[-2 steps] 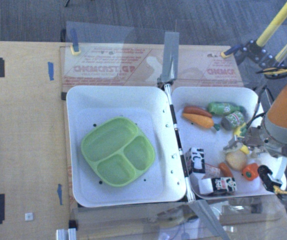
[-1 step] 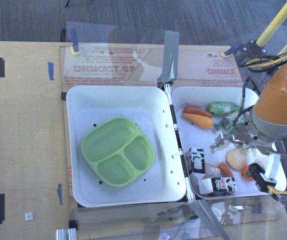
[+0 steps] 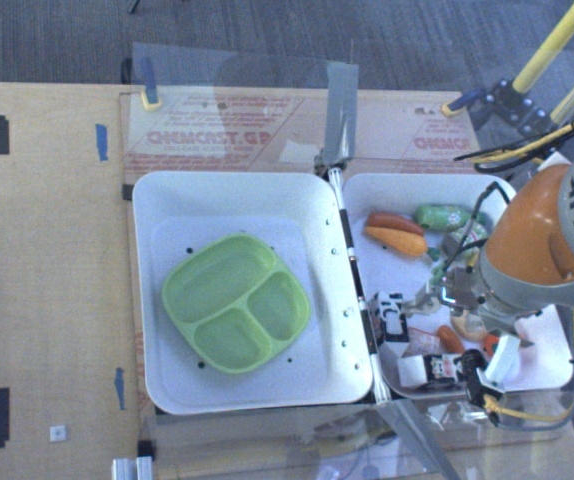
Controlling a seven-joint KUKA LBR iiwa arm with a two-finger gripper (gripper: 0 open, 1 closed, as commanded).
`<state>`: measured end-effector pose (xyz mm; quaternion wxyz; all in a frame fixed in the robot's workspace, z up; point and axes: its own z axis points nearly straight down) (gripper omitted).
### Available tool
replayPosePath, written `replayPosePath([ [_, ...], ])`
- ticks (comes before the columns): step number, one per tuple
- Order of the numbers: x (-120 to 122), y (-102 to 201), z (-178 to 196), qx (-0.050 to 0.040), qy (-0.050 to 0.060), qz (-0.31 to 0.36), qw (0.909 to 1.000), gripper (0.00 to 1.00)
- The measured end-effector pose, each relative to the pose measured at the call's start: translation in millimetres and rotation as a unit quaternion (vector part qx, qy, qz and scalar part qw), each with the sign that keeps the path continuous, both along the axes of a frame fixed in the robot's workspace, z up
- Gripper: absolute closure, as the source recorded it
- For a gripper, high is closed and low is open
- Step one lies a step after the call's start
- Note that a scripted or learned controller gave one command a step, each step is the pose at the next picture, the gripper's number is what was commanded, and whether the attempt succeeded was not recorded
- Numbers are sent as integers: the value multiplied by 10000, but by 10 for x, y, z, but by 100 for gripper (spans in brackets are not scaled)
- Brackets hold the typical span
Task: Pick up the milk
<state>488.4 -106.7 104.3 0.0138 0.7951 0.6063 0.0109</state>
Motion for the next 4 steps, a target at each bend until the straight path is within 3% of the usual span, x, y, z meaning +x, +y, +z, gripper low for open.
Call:
replayPosePath([
  [1, 28, -1, 105, -9, -49, -12, 10000, 100],
  [2, 685, 39, -170, 58, 155, -1183, 9928, 100],
  [3, 344, 105, -164, 93, 125, -2597, 9656, 100],
  [4, 334, 108, -176, 89, 140, -2598, 9655, 0],
])
